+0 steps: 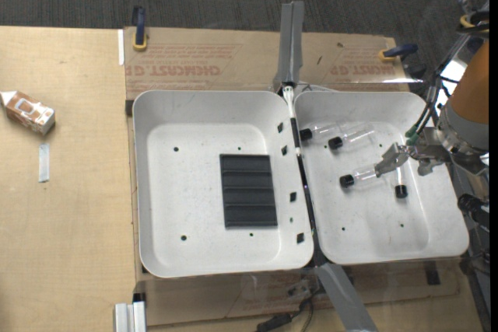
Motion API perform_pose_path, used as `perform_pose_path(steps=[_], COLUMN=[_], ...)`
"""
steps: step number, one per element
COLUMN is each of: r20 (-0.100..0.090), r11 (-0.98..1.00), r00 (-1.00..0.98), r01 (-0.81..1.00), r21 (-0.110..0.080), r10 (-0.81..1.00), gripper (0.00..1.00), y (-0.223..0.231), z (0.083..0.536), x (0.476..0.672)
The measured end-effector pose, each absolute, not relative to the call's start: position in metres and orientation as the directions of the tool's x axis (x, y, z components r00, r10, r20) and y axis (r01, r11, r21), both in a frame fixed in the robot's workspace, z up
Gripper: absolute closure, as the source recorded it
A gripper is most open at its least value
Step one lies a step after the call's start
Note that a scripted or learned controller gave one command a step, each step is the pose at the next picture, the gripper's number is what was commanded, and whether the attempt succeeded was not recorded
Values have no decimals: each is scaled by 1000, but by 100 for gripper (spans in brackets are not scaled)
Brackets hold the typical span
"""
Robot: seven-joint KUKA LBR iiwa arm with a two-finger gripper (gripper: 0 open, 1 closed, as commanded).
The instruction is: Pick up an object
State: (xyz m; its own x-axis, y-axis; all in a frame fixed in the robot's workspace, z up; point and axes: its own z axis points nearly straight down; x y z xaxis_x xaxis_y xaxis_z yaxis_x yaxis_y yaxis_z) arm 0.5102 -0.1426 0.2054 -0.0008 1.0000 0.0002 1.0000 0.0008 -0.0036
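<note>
1. Camera view: a small printed box (pixel 29 113) lies far left on the bench.
2. A black ribbed block (pixel 249 191) sits in the left bin (pixel 156 245).
3. Clear black-capped tubes (pixel 359 174) lie in the right bin (pixel 373 245), one touching the gripper (pixel 391 159), whose fingers look open, holding nothing.
</note>
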Motion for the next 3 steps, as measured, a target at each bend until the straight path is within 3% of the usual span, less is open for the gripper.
perform_pose_path(steps=[1,2,3], r20=[0,-1,-1], r11=[18,71,69], r00=[-18,-71,-69], r01=[1000,997,998], r21=[-3,0,0], r10=[1000,997,998], gripper=[0,0,100], y=[-168,-189,-190], z=[130,91,101], x=[540,585,585])
